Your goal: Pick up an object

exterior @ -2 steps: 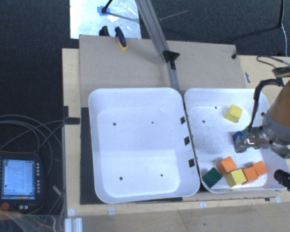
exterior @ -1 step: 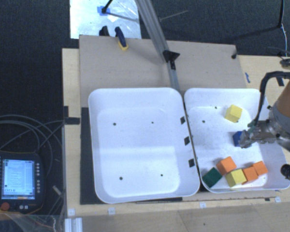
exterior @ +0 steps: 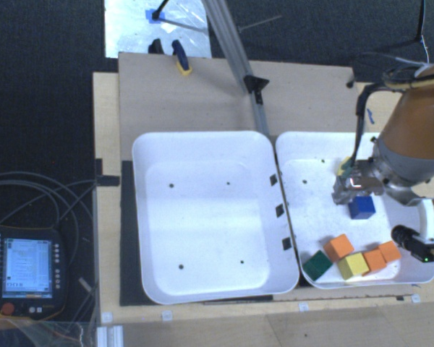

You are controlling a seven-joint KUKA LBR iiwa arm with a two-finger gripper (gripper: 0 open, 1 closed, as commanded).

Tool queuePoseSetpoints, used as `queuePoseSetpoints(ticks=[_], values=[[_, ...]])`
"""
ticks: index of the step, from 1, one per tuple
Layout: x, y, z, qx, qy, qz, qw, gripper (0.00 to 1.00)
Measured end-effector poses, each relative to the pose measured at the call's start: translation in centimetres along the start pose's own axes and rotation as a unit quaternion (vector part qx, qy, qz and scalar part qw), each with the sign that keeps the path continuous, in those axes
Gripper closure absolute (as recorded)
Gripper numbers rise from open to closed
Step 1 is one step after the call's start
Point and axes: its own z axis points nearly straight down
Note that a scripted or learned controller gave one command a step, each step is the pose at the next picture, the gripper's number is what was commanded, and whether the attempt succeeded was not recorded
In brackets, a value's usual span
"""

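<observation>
At your far left a pendant [exterior: 22, 270] is sitting off the bench, screen glowing. The left bin [exterior: 202, 215] is lying beside the right bin [exterior: 304, 194], their rims touching. In the right bin's near corner you are seeing a cluster — green block [exterior: 317, 264], orange block [exterior: 339, 246], yellow block [exterior: 354, 265], and a second orange block [exterior: 380, 256]. Just above them the blue block [exterior: 362, 207] is sitting directly under the gripper [exterior: 353, 188], touching or nearly so — whether the fingers are clenched or released, you cannot tell.
</observation>
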Motion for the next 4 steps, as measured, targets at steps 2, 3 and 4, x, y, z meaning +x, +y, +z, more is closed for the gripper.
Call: queuePoseSetpoints(ticks=[2,3,4], values=[[9.3,6.0,0.6,0.001,0.001,0.000,1.0000,1.00],[13.0,9.2,0.1,0.000,0.001,0.001,1.0000,1.00],[17.3,11.3,-0.1,0.000,0.000,0.001,1.0000,1.00]])
